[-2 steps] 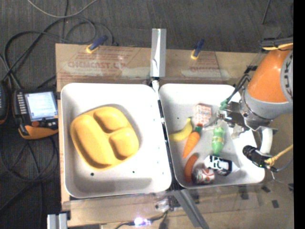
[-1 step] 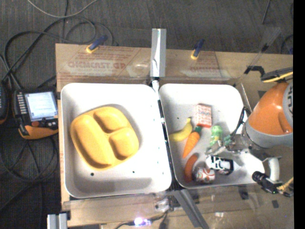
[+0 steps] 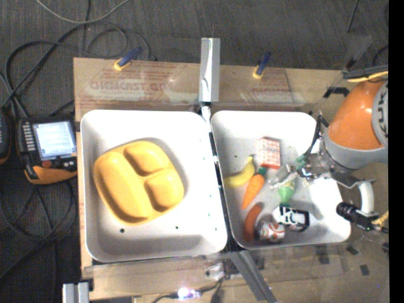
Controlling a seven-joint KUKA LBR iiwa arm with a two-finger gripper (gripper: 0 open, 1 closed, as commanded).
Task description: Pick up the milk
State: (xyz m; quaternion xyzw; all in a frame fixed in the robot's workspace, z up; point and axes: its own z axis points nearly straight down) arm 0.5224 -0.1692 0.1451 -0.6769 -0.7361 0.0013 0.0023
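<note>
Red-and-white milk carton point(image 3: 269, 152), lying flat

The milk point(image 3: 269, 152) is a small carton, red-orange and white. It lies in the right bin point(image 3: 303, 122), in the far half, just beside the banana point(image 3: 242, 175) and the carrot point(image 3: 252, 190).

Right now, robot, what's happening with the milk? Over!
Gripper low in right bin, nothing seen held. Milk carton by the bin's far side, untouched. Carrot and banana crowd beside it.
</note>
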